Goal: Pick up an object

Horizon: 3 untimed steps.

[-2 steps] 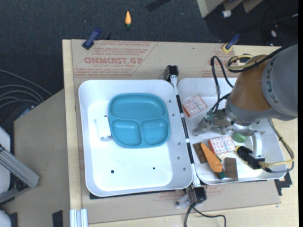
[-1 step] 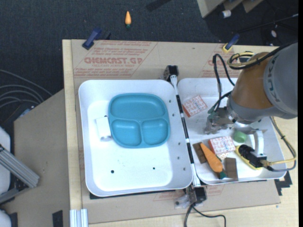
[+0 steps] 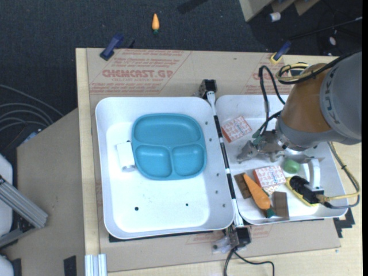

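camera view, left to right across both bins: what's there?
White piece → blue divided plate → upper red-patterned card → carrot → brown block. The lower patterned card and the green item are left out because they overlap the others.

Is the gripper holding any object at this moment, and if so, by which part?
It cannot be told. The gripper is low in the right bin, beside a patterned card, but no object is clearly seen in its grasp.
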Each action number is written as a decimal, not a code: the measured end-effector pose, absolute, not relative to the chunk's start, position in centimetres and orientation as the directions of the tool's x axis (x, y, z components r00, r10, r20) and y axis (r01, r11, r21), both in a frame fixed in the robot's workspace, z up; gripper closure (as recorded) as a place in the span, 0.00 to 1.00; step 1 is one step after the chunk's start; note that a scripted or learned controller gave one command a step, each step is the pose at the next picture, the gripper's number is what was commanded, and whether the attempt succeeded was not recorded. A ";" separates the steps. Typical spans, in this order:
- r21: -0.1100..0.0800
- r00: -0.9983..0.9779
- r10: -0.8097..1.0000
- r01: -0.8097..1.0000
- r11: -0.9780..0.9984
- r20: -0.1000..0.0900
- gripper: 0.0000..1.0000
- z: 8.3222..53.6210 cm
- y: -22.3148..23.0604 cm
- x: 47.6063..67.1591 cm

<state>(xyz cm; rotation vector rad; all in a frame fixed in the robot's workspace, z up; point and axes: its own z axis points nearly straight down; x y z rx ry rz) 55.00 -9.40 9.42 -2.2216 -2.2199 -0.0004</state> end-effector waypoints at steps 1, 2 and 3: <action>0.001 0.001 1.000 1.000 -0.001 0.001 1.00 10.4 -9.4 55.0; 0.000 0.001 1.000 1.000 -0.001 0.001 0.00 10.4 -9.4 55.0; 0.000 0.000 1.000 1.000 0.000 0.000 0.00 8.4 -9.3 58.9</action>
